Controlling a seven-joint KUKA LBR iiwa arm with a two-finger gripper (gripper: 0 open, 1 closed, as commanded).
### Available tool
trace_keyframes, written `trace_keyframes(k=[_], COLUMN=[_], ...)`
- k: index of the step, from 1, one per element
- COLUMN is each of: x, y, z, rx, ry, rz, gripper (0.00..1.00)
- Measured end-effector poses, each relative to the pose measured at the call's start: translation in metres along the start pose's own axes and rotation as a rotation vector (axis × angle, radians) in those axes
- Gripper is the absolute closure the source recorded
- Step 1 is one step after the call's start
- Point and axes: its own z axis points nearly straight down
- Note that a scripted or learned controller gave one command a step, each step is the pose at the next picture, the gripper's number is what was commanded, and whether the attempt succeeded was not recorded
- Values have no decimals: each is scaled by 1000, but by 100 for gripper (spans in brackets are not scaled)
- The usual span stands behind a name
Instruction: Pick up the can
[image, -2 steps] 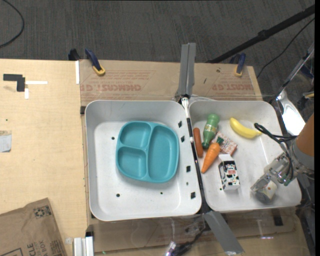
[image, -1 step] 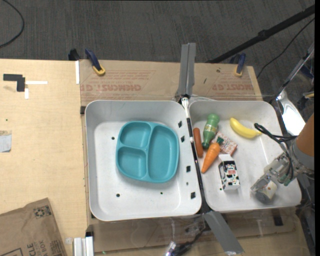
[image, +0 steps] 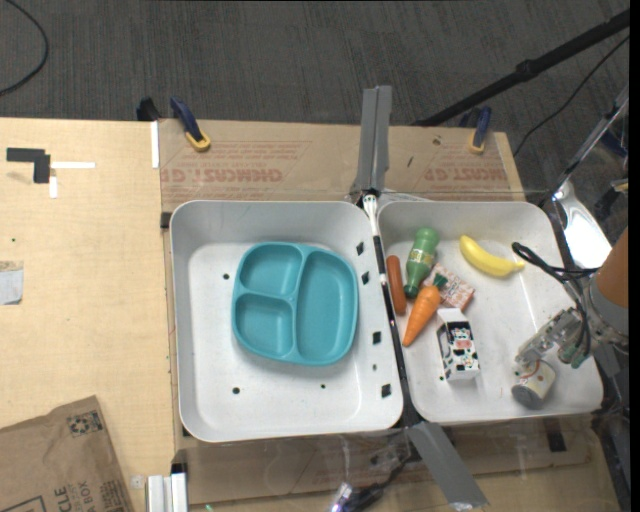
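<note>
Filling the left bin is a teal divided plate. At four o'clock in the right bin, the hand hovers, fingers apart, with the can lying just beside it at six o'clock.

Arm entered at the right edge of camera view. Visible section of the arm was grey, with a sliver of orange band at the frame edge. A black cable looped out from the wrist area. The gripper was a small metallic assembly, silver-grey with open linkage-like parts and a touch of green on its body. Finer detail such as screws or markings was too blurred to record.
</note>
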Motion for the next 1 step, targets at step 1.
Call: trace_keyframes(k=[1], x=[22], y=[32], z=[-28], rx=[0], ry=[-1], rz=[-35], gripper=[100])
